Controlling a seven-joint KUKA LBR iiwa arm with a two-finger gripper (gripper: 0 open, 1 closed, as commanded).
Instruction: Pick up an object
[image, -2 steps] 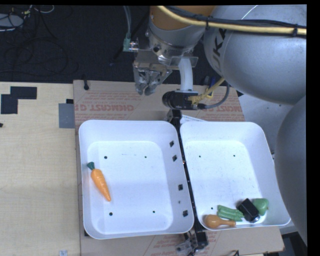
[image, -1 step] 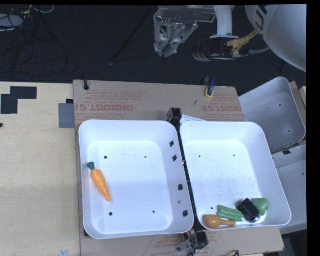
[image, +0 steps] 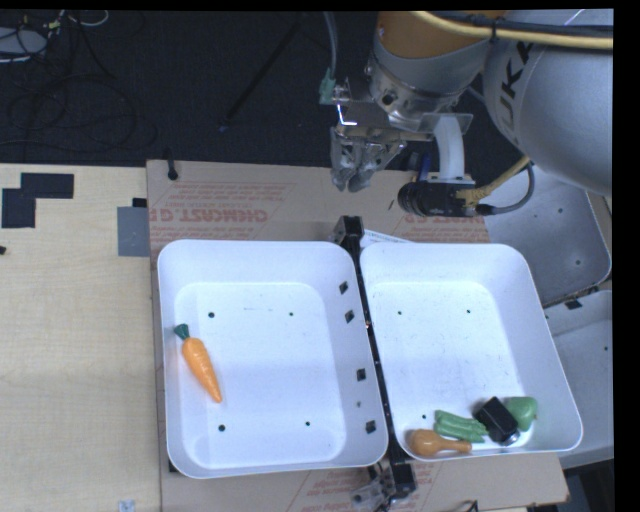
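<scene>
Now, camera view, read from above at a slant.

My claw: my gripper (image: 352, 178) hangs high over the far edge of the bench, above the seam between the two bins; whether it is released or clenched I cannot tell.

Left bin (image: 250, 262): one toy carrot (image: 201, 368) lies alone near the left wall, green top toward the far side, tip toward the near side.

Right bin (image: 450, 265): a huddle in the near right corner, with an orange gourd-like toy (image: 436, 443), a green bean pod (image: 460, 427), a small black block (image: 496, 419) and a green piece (image: 522, 408), touching or nearly so.

Best target, I judge: the carrot, since it lies free of neighbours.

How to do it well: I should come straight down over its middle, close across its narrow width, and keep off the bin wall beside it.

Risk: the corner cluster invites a glancing, empty grab.
</scene>
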